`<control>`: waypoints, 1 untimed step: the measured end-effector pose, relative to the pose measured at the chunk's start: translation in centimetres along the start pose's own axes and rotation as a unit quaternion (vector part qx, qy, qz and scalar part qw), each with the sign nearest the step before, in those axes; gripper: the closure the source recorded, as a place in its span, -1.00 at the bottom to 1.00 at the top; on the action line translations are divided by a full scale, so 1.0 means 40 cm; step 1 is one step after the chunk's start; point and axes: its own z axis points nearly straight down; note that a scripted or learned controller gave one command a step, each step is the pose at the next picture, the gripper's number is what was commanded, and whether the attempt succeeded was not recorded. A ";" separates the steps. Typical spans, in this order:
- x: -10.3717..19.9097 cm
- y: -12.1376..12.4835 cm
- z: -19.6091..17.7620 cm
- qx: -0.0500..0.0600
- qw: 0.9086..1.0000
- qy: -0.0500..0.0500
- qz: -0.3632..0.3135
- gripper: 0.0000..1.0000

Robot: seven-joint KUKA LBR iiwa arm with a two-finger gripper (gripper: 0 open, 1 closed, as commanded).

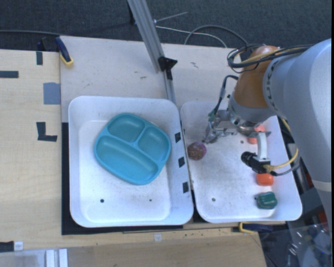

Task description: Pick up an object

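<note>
The grey arm (306,93) rises nearest the camera and fills the 3 o'clock side of the view, its orange band (250,88) sitting just above the wrist. From there the gripper (211,136) reaches down toward 8 o'clock into the right bin (234,210), ending low over the bin's 10 o'clock quarter. At this slant I cannot tell whether the gripper is parted or closed. A small mottled reddish-brown ball (196,151) rests on the bin floor just beside the gripper's tip, at its 7 o'clock, close to the bin's 9 o'clock wall. Whether ball and gripper touch cannot be made out. Farther round the same bin, a small orange object (265,178) lies toward 4 o'clock. A dark green block (265,199) sits near it in the 5 o'clock corner, well apart from the ball. Between the ball and these two the speckled floor is bare. The left bin (122,204) lies side by side with the right one and holds a light blue divided plate (132,148). The plate lies flat about the middle, turned at a slant, with its three compartments facing up. An aluminium rail (147,26) slants down from 12 o'clock and meets the seam between the bins. On the pale wooden bench (22,166), a blue-and-yellow clamp (64,52) sits at the 11 o'clock corner.
</note>
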 end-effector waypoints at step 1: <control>-0.013 -0.019 -0.137 -0.003 1.000 0.000 0.002 1.00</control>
